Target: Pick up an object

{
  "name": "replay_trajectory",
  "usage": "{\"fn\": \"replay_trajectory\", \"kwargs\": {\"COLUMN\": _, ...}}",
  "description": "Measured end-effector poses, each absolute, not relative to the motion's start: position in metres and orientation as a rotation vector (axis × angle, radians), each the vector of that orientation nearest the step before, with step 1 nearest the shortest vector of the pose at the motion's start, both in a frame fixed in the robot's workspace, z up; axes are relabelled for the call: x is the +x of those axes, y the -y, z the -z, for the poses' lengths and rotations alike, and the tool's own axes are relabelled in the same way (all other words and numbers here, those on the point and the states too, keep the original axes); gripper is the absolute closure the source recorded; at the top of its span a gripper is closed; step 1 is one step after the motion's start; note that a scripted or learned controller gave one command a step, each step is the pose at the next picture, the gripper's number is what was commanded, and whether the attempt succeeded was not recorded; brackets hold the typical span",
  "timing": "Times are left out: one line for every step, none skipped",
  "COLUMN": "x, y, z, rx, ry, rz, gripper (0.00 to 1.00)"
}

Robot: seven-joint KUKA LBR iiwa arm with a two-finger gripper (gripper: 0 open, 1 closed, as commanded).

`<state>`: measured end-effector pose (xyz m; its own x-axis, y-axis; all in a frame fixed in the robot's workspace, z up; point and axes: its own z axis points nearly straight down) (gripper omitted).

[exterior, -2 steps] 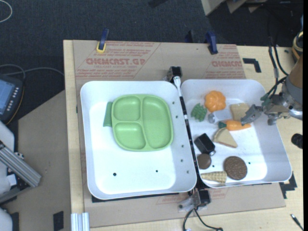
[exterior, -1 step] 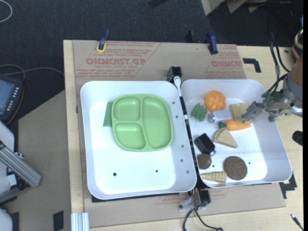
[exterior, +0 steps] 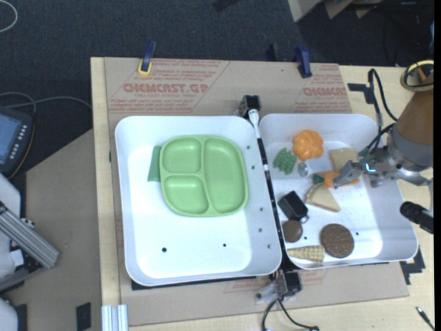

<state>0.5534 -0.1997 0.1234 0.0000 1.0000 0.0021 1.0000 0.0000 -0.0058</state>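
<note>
The gripper (exterior: pixel 360 169) sits low at the frame's right, in the right bin (exterior: pixel 386 247); whether it is released or clenched I cannot tell. Its tip is at the toy carrot (exterior: pixel 333 178), which lies in the bin, so nothing looks lifted.

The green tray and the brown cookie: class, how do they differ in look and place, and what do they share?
The green tray is large, squarish and split into three compartments; the brown cookie is small, round and plain. The tray lies in the left bin, with nothing else on the floor but a green piece under its left edge; the cookie lies in the right bin among other items. Both lie flat, away from the gripper.
</note>
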Motion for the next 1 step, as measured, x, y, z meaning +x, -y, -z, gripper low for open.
{"fn": "replay_trajectory", "kwargs": {"x": 0.5529, "y": 0.1989, "z": -0.0823, "rx": -2.218, "ry": 2.219, "rz": -0.003, "gripper": 0.00}}
